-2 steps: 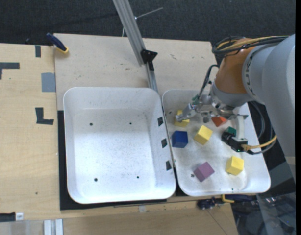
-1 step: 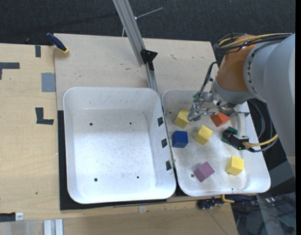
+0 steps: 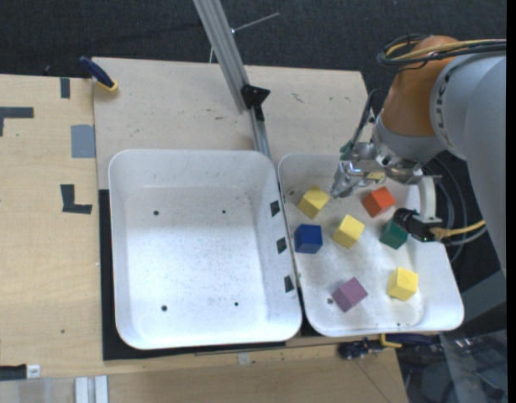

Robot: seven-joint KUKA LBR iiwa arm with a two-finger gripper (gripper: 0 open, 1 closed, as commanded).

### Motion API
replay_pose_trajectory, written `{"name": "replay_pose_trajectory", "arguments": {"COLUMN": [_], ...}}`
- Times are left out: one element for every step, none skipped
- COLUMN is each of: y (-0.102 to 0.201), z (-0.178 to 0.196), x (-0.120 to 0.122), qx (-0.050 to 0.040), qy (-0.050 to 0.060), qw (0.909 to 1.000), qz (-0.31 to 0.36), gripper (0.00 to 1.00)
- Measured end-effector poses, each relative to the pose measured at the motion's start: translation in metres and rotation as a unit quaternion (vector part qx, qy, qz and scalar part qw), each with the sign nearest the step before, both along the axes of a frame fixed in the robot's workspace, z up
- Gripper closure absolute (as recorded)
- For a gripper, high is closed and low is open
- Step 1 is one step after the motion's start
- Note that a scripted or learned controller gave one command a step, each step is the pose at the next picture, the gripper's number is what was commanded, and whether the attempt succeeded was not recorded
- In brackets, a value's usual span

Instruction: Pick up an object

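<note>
Yellow cube (image 3: 314, 201), corners turned diagonal to the bin (image 3: 443, 313) walls, no long axis, sits just beside the gripper (image 3: 349, 180); finger spacing cannot be told.

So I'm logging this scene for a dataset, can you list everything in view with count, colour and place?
bins: two, white, side by side on the bench
yellow blocks: three, in the right bin, at its upper left, middle and lower right
blue block: one, left side of the right bin
orange block: one, upper right of the right bin
green block: one, right side of the right bin
purple block: one, lower middle of the right bin
arm: one, grey with an orange band, reaching in from the right
end effector: one, over the right bin's upper part
</note>
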State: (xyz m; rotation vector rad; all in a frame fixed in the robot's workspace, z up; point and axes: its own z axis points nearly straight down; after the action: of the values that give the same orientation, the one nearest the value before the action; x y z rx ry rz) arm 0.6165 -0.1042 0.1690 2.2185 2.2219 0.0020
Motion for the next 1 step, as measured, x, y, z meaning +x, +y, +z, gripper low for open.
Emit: {"name": "replay_pose_trajectory", "arguments": {"y": [0.0004], "z": [0.0442], "x": [0.0009], "qx": [0.0000], "qy": [-0.001], "qw": [1.0000], "qz": [0.000], "gripper": [1.00]}}
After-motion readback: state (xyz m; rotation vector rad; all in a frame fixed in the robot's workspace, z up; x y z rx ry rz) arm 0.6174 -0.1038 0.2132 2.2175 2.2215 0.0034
